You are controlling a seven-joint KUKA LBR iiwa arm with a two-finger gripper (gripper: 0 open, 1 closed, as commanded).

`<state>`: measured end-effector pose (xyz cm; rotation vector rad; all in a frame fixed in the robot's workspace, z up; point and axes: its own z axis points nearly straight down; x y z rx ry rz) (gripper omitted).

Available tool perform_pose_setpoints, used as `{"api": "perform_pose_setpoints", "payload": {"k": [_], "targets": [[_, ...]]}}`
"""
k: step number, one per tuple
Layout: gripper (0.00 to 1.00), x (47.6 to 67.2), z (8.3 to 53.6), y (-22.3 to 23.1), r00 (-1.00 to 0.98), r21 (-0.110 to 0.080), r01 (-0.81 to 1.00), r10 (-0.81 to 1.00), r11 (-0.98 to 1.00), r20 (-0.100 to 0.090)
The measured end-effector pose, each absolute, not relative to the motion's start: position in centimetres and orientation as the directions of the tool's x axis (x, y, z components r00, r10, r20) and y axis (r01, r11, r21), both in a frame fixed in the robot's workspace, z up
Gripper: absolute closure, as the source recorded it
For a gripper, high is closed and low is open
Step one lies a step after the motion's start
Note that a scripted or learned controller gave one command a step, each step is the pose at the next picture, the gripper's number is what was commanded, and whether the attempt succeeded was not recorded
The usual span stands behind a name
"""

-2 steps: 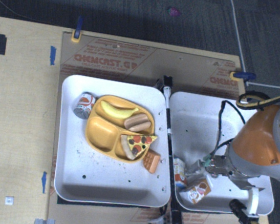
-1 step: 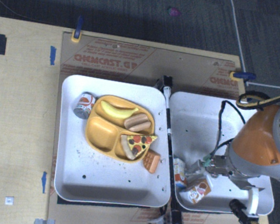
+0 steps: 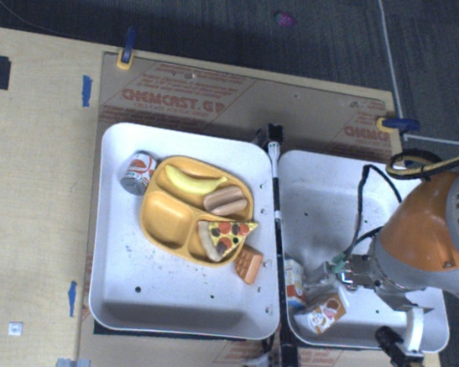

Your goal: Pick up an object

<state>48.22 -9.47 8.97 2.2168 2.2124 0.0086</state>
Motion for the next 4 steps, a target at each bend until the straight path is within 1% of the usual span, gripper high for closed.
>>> {"api": "perform_pose_setpoints", "payload": {"k": [4], "targets": [[0.00,48.22,8.96,-9.46,0.001,0.011,1.000,1.000,-0.001,-0.003]]}}
